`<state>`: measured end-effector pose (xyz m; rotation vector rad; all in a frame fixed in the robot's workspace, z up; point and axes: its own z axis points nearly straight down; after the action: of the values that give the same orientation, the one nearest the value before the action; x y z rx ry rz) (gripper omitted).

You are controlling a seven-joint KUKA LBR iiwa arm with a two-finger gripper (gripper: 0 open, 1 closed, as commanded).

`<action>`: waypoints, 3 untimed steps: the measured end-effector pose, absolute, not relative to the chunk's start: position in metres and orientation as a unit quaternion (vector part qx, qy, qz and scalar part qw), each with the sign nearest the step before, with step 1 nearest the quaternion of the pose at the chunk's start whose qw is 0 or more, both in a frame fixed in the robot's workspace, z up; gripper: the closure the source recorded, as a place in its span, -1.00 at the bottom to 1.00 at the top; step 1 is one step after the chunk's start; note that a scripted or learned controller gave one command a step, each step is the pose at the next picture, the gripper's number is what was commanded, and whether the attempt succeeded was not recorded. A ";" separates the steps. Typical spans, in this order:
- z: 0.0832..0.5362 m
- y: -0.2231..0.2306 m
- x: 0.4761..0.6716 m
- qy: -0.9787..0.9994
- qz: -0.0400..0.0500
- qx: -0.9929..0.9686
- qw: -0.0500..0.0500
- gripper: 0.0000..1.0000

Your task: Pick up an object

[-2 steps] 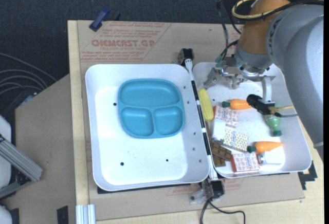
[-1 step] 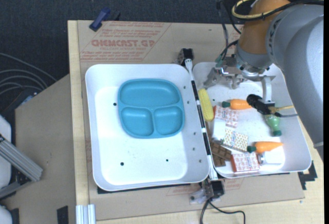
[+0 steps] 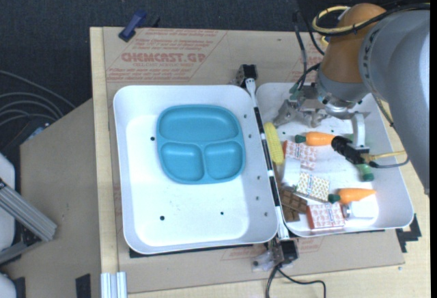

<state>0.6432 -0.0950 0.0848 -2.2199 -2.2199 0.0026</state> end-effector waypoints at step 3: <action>0.095 -0.112 0.667 -0.708 0.000 -0.707 -0.001 -1.00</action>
<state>0.6673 -0.1120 0.0953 -2.2218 -2.2244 -0.0015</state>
